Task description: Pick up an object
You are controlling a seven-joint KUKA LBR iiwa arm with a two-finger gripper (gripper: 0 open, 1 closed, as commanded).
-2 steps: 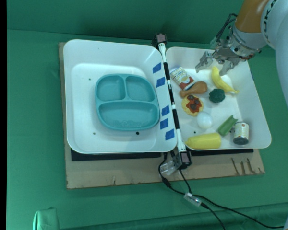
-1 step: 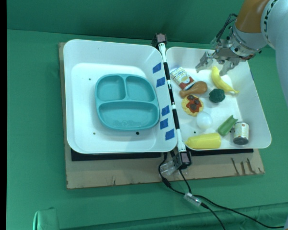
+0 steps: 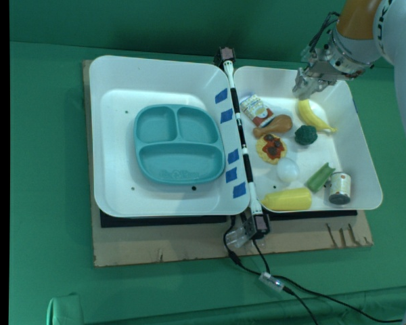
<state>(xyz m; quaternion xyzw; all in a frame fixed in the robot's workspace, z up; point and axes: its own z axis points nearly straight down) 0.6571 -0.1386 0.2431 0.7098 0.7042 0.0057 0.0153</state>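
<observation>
Camera view places the banana (image 3: 314, 115), the object nearest my gripper (image 3: 306, 91), in the far part of the right bin (image 3: 365, 175), lying flat with its curve running from far-left to near-right. Judged as a toy, it should be light, rigid and smooth-skinned, so slip is the main risk; the recommended hold is across the narrow width at mid-length, not along the curve or at the tapered tips. My gripper hangs just above the banana's far end; whether it is spread or closed I cannot tell from this angle, and nothing is visibly held. Just near of the banana sits a broccoli piece (image 3: 306, 135), close enough to be nudged by a wide approach. Left of that lie a drumstick (image 3: 275, 124), a small carton (image 3: 254, 107) and a pizza slice (image 3: 271, 148). Nearer still are a white egg (image 3: 287, 170), a green stick (image 3: 319, 177), a can (image 3: 338, 188) and a corn cob (image 3: 287, 198). The left bin (image 3: 115, 181) carries a teal divided plate (image 3: 179, 145).
</observation>
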